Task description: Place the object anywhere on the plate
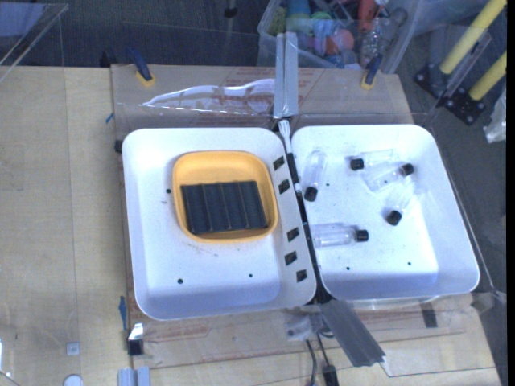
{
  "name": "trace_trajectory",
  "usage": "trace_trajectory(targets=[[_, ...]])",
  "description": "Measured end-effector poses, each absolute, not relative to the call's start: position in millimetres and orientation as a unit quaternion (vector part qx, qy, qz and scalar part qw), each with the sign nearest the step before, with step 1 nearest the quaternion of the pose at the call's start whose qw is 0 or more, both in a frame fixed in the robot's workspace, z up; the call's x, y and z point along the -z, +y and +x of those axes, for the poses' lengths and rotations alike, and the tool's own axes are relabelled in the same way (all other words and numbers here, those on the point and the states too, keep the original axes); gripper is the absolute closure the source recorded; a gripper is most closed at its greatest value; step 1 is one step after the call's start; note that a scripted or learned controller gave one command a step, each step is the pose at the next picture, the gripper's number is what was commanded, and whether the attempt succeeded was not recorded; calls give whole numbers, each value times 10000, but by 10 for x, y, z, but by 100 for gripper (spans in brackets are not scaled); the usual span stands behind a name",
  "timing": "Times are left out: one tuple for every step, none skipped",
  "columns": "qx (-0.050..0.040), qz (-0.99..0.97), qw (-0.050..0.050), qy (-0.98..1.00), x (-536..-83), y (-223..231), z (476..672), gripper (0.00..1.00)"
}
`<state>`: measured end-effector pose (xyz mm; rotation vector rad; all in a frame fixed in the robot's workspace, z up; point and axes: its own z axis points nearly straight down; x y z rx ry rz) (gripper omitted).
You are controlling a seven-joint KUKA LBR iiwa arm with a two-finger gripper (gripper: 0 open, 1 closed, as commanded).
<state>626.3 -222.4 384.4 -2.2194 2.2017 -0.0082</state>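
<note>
- In the left bin (153,288) we see a yellow plate (187,167) with rounded corners, set towards the bin's far half.
- On that plate a dark ribbed slab (224,207) lies flat, covering most of its middle and near part; the yellow rim shows all round it.
- Between the two bins runs a raised divider (291,215) with a row of small dark marks along it.
- In the right bin (418,272) we count several clear vials with black caps, all lying on their sides and well apart from the plate.
- One vial (312,171) lies just beside the divider, its cap pointing towards the near side.
- A second vial (338,236) lies nearer us, its cap pointing right.
- Further right a cluster of vials (380,174) lies close together; we cannot tell whether they touch.
- Beyond the bins, at the back of the desk (56,175), stands a clear tub of coloured items (338,14).
</note>
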Motion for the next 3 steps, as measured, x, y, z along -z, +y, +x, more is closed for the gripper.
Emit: trace_trajectory(targets=[[15, -7587, 31, 6515, -4294, -2185, 5754, 100], [-6, -8304, 19, 5572, -4354, -2123, 5579, 100], [-10, -9180, 15, 3966, -4348, -2112, 5142, 100]])
